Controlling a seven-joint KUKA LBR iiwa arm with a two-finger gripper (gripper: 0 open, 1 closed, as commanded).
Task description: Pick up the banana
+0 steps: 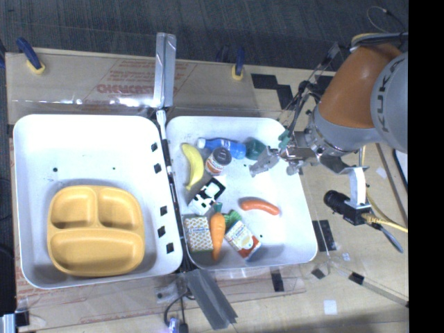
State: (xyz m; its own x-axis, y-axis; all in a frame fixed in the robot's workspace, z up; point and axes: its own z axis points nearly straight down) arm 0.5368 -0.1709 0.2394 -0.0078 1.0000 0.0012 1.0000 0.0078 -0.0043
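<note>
The yellow banana (193,164) lies curved along the left side of the right bin (295,207), near the divider. My gripper (276,161) hangs over the bin's right part, well to the right of the banana and apart from it. Its fingers (261,164) point left and nothing sits between them.
Also in the right bin: a blue bottle (229,148), a teal object (255,147), a small brown-capped bottle (216,162), a red sausage (259,206), a carrot (217,233), a checkered cube (206,198) and small cartons (242,239). The left bin (83,144) holds a yellow divided tray (96,229).
</note>
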